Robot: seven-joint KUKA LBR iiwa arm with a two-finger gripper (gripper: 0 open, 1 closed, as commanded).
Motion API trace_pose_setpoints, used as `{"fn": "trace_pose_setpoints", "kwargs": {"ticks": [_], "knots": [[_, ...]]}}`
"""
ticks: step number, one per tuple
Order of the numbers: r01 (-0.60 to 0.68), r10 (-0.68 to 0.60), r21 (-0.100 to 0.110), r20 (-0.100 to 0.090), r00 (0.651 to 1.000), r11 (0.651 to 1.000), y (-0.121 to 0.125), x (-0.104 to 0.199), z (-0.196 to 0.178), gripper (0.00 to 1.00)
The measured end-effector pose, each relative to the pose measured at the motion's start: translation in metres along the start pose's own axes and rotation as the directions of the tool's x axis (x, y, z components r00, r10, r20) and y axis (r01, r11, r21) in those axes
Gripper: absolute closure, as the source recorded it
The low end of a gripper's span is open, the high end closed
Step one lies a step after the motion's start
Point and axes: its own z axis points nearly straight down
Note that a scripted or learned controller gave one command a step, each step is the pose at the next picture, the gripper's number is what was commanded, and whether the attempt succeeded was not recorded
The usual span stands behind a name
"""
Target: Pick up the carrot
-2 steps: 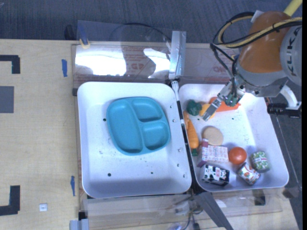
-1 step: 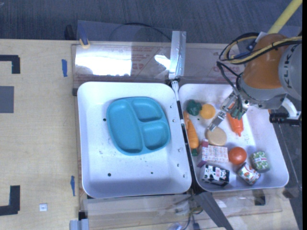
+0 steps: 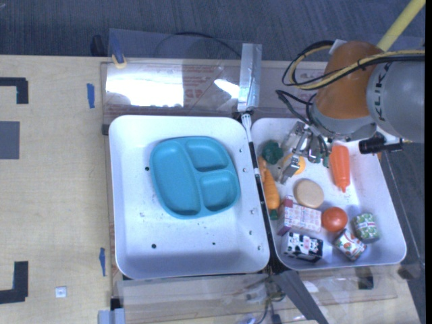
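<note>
Orange carrot (image 3: pixel 271 189) lies in the right bin (image 3: pixel 395 211), hard against that bin's left wall at roughly 9 o'clock, long axis running top to bottom, green stub at its lower end. It rests on the bin floor, nothing lifting it.

Gripper (image 3: pixel 291 162) is down inside the same bin at about 11 o'clock, metal fingers angled toward lower left. Tips sit just up and to the right of the carrot's upper end, near but apart from it. No object is visible between the fingers; whether they are spread or closed I cannot tell at this resolution, since a small yellow-orange piece and a dark green item (image 3: pixel 271 152) crowd the tips.

Other contents: second orange-red carrot-like vegetable (image 3: pixel 340 167) at 1 o'clock, round tan biscuit (image 3: pixel 310 194) near centre, tomato (image 3: pixel 334 219), pink-and-white packet (image 3: pixel 301 217), black-and-white carton (image 3: pixel 302 246) at 6 o'clock, two small patterned items at 5 o'clock. Left bin (image 3: pixel 128 241) holds a blue divided plate (image 3: pixel 194 175).

Progress, judged: approach is largely made, arm is over the correct bin and close to the target. Grasp not yet done, lift not yet done. Left: shift tips toward 8 o'clock over the carrot body, close across its narrow width, raise. Wall contact on the carrot's left side may leave little finger room.
</note>
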Motion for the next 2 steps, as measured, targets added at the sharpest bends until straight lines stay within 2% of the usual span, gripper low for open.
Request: {"fn": "trace_pose_setpoints", "kwargs": {"ticks": [1,2], "knots": [[0.031,-0.031,0.0,0.008,0.999,1.0,-0.026,0.011,-0.107,0.0],[0.315,-0.315,-0.001,-0.006,0.949,0.949,0.003,0.031,-0.098,0.0]]}}
